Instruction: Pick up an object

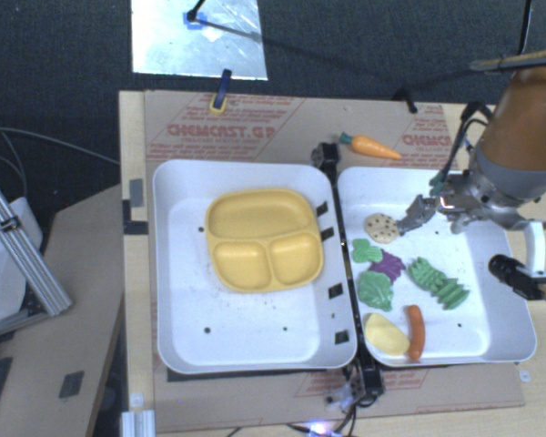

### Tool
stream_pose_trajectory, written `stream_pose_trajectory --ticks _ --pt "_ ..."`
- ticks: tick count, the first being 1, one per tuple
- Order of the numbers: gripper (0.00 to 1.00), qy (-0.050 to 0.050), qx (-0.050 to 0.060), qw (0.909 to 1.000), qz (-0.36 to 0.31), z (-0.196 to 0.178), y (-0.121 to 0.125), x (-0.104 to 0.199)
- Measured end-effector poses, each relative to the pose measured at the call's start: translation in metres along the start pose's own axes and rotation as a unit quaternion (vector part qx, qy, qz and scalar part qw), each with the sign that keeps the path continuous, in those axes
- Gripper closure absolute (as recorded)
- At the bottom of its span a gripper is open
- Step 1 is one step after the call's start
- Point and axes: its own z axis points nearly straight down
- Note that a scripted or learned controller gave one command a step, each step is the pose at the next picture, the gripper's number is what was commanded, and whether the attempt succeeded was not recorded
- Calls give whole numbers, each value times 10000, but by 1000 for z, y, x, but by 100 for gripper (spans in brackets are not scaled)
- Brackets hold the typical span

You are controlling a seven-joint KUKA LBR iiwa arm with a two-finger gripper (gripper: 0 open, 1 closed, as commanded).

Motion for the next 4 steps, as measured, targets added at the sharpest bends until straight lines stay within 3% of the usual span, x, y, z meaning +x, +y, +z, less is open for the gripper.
stream_pose_trajectory --ticks 1,2,3,4 --pt "0 12 -1 10000 -43 54 42 84" --pt "0 -7 4 10000 32 81 47 170" --pt "0 16 -41 10000 -41 29 83 260" --pt "0 40 -88 9999 -32 -123 57 290"
